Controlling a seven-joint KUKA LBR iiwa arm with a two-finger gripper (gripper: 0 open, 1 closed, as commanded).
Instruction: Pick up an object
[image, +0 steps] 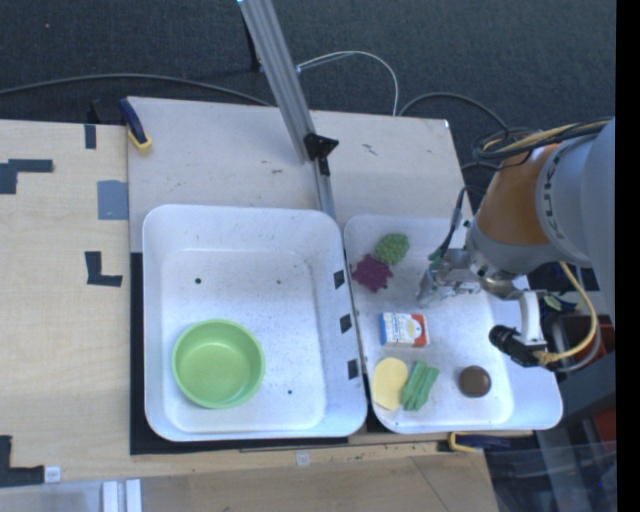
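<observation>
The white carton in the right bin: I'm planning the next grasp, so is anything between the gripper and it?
Nothing visible. The gripper hangs just above-right of the white carton, with bare bin floor between. The purple toy and green toy sit off to the side.

A pale wooden desk (60, 300) with dark tape marks sits left; dark grey carpet floor (420, 40), crossed by cables (350, 62), lies far. A metal pole (285, 80), perhaps a camera mount, slants across.

Green bowl (218, 363), white bins (250, 225)
</observation>
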